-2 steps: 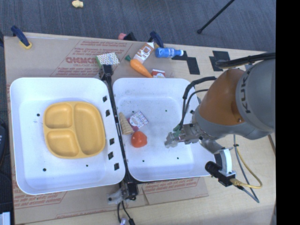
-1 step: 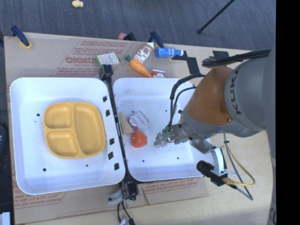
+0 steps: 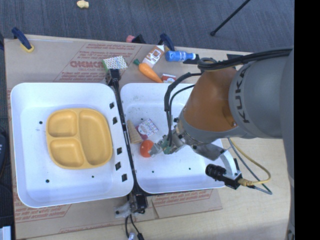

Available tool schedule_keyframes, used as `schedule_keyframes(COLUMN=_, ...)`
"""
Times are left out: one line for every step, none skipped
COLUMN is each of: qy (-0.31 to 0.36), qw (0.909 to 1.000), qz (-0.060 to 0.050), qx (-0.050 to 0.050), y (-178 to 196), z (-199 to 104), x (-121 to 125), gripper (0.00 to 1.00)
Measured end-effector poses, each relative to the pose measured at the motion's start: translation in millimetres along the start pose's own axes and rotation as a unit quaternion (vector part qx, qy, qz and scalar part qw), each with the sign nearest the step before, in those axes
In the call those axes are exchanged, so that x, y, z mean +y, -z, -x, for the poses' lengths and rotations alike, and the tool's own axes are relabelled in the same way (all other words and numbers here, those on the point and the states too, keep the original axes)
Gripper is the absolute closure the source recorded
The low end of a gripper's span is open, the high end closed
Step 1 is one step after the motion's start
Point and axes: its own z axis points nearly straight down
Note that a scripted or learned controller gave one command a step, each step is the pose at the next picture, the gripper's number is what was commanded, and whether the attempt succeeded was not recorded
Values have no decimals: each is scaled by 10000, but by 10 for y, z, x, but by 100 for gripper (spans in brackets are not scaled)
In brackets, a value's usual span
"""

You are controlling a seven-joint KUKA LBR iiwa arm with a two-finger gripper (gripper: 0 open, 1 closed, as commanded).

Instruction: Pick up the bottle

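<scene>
My gripper [image 3: 171, 143] hangs low over the middle of the right bin [image 3: 200, 181], mostly hidden under the orange wrist band and grey arm. At its tip lies a small greenish-grey object [image 3: 163, 146], too small to tell whether it is the bottle. A red round item [image 3: 146, 148] touches that object on its left. Whether anything is held cannot be seen. Behind the bins, on the cardboard, lie a blue bottle [image 3: 176, 56] and a white bottle with an orange label [image 3: 153, 55].
A pink-and-white packet [image 3: 148, 128] and a tan wedge [image 3: 133, 132] lie in the right bin near the divider. The left bin [image 3: 25, 184] holds a yellow divided plate [image 3: 79, 138]. An orange carrot [image 3: 149, 72] lies behind the bins. Cables trail at the arm's right.
</scene>
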Motion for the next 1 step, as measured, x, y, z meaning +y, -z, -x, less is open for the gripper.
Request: schedule_keyframes(qy=-905, qw=9959, qz=-2, qx=0, y=435, z=-164, x=82, gripper=100)
